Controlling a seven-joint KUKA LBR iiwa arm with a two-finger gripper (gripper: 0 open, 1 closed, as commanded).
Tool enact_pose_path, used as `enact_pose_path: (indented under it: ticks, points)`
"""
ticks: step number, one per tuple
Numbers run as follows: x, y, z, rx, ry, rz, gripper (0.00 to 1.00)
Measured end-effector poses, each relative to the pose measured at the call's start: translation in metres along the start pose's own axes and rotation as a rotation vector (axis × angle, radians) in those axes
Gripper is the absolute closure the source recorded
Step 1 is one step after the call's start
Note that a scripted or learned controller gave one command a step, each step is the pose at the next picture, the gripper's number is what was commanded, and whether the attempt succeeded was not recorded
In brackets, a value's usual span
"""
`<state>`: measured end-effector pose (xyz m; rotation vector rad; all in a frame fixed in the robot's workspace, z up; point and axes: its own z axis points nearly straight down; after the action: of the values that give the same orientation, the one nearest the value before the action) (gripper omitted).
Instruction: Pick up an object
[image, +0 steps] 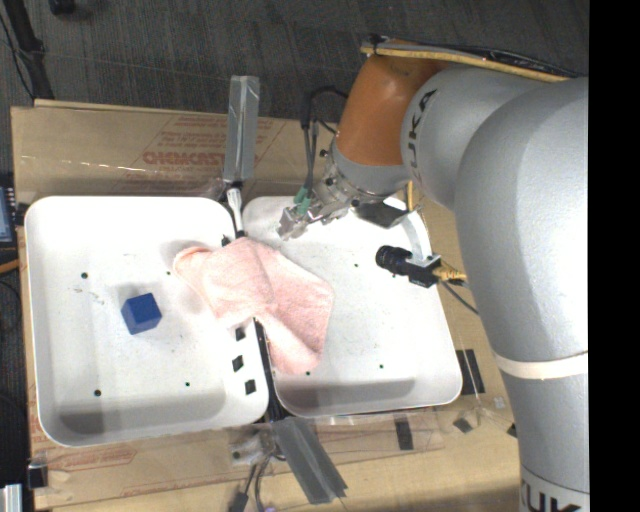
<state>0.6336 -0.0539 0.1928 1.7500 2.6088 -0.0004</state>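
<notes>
We'd drop the pincer (292, 222), fingers apart w/ nothing betw. them, onto the pink cloth (265, 295) mid-frame, pinching a raised fold.

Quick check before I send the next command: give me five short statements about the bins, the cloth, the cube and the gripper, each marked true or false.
1. The blue cube sits in the left bin. True.
2. The pink cloth lies wholly inside the right bin. False: it drapes across the divide between both bins.
3. The gripper is above the right bin's far left corner. True.
4. The gripper holds the blue cube. False: the cube lies alone in the left bin, apart from the gripper.
5. The cloth covers the cube. False: the cube sits clear, to the cloth's left.
</notes>
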Motion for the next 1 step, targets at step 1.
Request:
enact_pose_path:
  ticks: [1]
  points:
    - [0.001, 0.001, -0.0103, 0.001, 0.0, -0.006, 1.0]
